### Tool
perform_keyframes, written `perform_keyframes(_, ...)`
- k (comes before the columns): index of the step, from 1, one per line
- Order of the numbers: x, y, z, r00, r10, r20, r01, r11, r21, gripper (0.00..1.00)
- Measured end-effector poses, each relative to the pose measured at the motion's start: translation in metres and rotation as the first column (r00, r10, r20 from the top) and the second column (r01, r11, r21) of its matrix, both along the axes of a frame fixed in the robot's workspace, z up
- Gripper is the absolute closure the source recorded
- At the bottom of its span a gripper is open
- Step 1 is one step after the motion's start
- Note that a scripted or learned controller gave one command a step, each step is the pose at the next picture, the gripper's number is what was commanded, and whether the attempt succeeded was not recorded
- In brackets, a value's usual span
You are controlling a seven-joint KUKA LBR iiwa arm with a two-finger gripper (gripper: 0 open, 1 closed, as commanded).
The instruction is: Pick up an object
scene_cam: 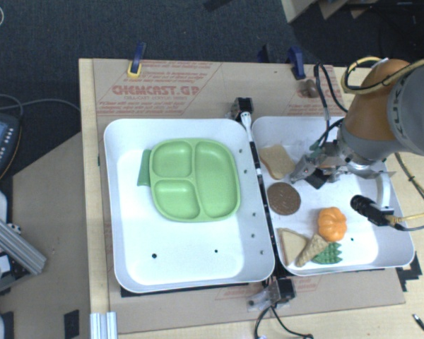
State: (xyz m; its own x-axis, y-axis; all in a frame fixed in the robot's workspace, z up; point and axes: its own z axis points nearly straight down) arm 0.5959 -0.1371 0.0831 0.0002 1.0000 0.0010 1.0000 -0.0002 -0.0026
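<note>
The main danger, in my judgement, is that the gripper (309, 171) comes down between two things and takes none of them. It hangs low over the upper left part of the right bin (371, 249), and there the tan flat piece (275, 161) and the brown round disc (284, 198) lie very near to each other, both close to the wall beside the left bin (127, 210). Both look thin and flat, so a closing gripper may slide over the top of them, or push one against the wall instead of lifting it. A second danger is that the tool strikes this wall if it goes more to the left. The other candidates are at the front of the same bin: the orange round thing (331, 223), and next to it the pale cone (309, 249) touching the green leafy piece (331, 254) and the tan wedge (290, 240). The orange one looks thicker and perhaps easier to take, but it is well apart from the gripper. The arm (403, 111) enters from the right, its orange band (367, 115) is above the wrist, and the wrist bends down and to the left into the bin. Whether the gripper is open or closed I cannot tell, and I see nothing held in it. The green divided plate (195, 179) in the left bin is far from the tool.
</note>
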Motion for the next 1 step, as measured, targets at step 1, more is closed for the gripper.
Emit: perform_keyframes(1,0.0004,-0.0004,0.0123,1.0,-0.001,0.003,0.001,1.0,-0.001,1.0)
